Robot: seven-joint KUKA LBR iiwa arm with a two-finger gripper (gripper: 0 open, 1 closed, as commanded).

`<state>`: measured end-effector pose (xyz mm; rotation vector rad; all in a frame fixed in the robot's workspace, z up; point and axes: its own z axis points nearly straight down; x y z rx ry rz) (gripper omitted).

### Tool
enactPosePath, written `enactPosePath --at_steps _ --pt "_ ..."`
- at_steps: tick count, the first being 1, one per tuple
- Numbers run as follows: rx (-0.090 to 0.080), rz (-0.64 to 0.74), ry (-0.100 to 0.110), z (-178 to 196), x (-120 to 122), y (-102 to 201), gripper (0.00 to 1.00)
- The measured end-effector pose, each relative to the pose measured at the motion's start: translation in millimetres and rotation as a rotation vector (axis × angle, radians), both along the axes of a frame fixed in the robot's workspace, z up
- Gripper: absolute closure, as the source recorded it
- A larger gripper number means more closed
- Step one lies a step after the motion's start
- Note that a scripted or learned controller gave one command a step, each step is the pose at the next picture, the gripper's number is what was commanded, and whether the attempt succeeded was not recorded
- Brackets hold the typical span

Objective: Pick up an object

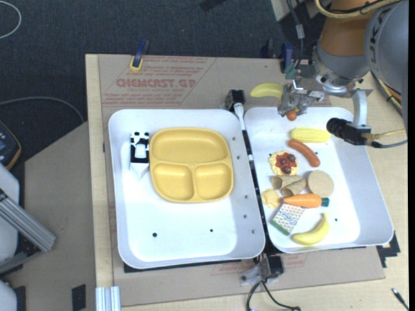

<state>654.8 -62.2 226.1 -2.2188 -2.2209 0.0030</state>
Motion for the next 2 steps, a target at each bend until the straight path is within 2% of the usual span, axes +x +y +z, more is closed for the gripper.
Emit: enactPosePath --at_steps 1,2 --pt "0.0 -0.003 -0.001 -3.3 -3.5 -14.4 1.0" --pt "-0.001 0.001 -0.006 6.2 -0.4 -5.3 1.0"
